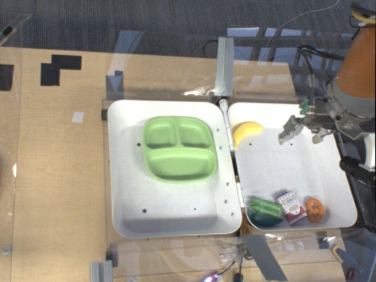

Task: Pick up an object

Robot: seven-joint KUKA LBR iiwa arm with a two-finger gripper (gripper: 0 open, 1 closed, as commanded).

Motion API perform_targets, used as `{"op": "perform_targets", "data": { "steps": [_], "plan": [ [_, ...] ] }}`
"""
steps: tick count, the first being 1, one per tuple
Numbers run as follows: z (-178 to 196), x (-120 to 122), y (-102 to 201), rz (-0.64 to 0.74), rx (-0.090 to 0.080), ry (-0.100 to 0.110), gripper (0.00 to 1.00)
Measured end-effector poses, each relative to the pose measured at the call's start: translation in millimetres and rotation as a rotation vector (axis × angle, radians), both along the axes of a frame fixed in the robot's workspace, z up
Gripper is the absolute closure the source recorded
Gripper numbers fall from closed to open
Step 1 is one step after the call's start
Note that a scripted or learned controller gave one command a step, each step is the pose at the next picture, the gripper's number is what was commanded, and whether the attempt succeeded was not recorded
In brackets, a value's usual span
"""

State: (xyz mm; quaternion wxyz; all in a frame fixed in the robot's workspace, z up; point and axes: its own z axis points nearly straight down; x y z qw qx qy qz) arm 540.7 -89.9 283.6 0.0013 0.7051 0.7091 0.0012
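Observation:
My gripper (304, 131) hangs over the far right part of the right bin (294, 169), fingers spread apart with nothing between them. A yellow banana-like object (247, 131) lies at the bin's far left corner, well to the gripper's left. Along the near edge lie a green vegetable (264, 210), a small red-and-white box (291, 207) and an orange round object (314, 209), all far below the gripper in the view.
The left bin (126, 175) holds a green divided plate (178, 147). A metal divider post (225, 69) stands behind the seam between the bins. The arm's orange band (358, 63) and wrist occupy the right side, with cables behind.

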Motion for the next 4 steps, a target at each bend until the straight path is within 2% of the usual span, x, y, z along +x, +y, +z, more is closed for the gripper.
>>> {"op": "perform_targets", "data": {
  "steps": [1, 2, 3, 4],
  "plan": [
    [-99.8, 10.2, -102.1, 0.086, -0.001, 0.001, 0.0],
    [-185.7, 23.2, -112.8, -0.21, 0.001, -0.002, 0.0],
    [-194.0, 52.1, -53.4, -0.635, 0.005, -0.008, 0.0],
    [-119.7, -11.9, -105.9, -0.509, 0.001, 0.0, 0.0]
  ]
}}
